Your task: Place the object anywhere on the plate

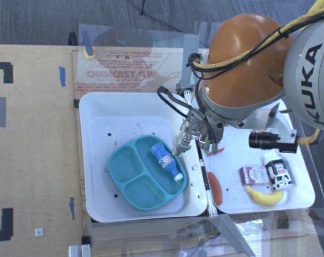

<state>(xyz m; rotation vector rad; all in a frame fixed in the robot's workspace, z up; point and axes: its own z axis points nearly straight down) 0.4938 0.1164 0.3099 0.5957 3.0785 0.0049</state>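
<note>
the pincer (184, 143) hangs over the left bin's (92, 108) right edge, beside the wall shared by the two bins; whether it is wide or narrow cannot be told. one small blue bottle (166, 162) lies on the one teal plate (130, 183), at the plate's right rim. the right bin (306, 194) holds one sausage (216, 188), one banana (264, 196) and two small cartons (266, 174). bare floor lies along the left bin's far edge.

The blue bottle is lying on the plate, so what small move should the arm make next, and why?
Probably lift the hand straight up and clear. The bottle already lies on the teal plate, in its right compartment, and the hand sits just beside its upper end, apparently not gripping it.
</note>
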